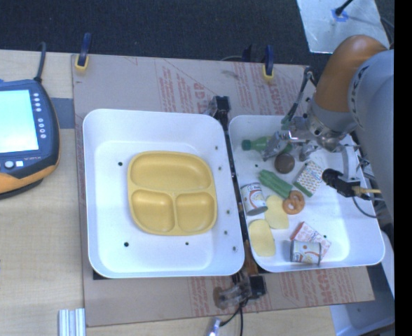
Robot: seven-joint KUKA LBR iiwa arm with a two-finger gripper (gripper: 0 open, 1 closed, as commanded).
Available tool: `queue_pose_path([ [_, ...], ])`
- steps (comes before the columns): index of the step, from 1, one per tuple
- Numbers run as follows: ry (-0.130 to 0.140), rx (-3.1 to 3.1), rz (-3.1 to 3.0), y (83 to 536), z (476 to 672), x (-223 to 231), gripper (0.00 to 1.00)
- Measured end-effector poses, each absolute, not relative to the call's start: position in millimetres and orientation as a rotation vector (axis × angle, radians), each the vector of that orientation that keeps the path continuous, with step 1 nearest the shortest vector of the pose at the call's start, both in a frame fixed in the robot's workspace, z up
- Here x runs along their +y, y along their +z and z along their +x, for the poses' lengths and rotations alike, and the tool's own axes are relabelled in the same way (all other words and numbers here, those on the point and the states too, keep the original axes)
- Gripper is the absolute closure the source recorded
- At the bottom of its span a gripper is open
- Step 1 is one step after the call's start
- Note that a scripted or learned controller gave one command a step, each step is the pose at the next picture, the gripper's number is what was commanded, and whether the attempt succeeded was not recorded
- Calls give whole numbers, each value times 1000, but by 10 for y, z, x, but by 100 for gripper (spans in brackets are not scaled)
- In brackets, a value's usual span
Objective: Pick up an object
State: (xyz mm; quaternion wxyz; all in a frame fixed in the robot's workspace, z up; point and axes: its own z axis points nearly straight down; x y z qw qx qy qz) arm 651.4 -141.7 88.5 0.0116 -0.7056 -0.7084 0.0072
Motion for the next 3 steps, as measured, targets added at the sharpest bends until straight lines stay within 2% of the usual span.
queue_pose_path([
  [1,4,-2222,-2216,919,6414,-1392,0],
  [2,22,-2209,-2200,889,6516,-1455,0],
  [3,18,-2209,-2205,893,6512,-1512,0],
])
